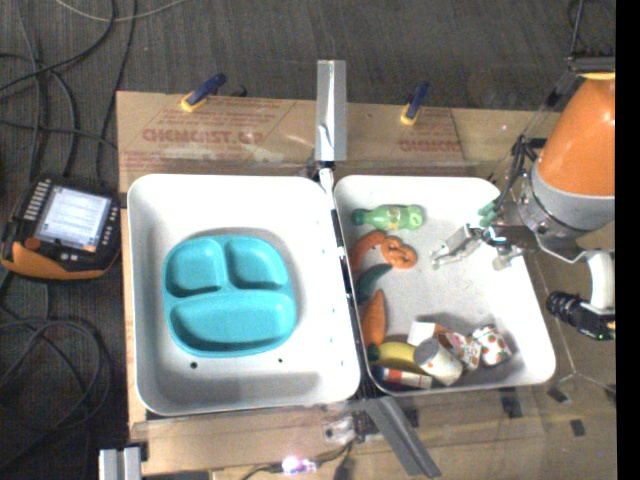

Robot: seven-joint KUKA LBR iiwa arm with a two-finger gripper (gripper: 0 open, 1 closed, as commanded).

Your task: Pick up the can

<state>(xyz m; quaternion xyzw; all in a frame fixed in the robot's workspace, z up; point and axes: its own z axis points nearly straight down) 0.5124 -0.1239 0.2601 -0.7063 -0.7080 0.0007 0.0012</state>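
**Hand over the right bin, can down in the front corner clutter**

In the right bin (520, 298), seen from the overhead camera, the hand (462, 246) hangs above bare white floor in the far half, its metal fingers pointing left and holding nothing; whether they are spread or closed I cannot tell at this size. The grey arm with its orange band (582, 138) comes in from the right edge.

The can (438, 358), pale and lying on its side as best one can judge, sits among a heap at the bin's near edge, well apart from the hand. Just beside it to the right lie crumpled red-and-white patterned wrappers (482, 346); to its left a yellow banana (394, 352) and a red-and-white marker-like tube (403, 376) press close. A white box (422, 329) stands right behind it.

Along the bin's left wall run an orange carrot (374, 318), a dark green vegetable (372, 277), an orange toy (385, 250) and a green bottle (392, 216).

The left bin (145, 298) carries a turquoise divided plate (232, 294). On the surface beyond, two blue-and-yellow clamps (203, 91) hold cardboard; a teach pendant (62, 228) lies on the floor to the left.
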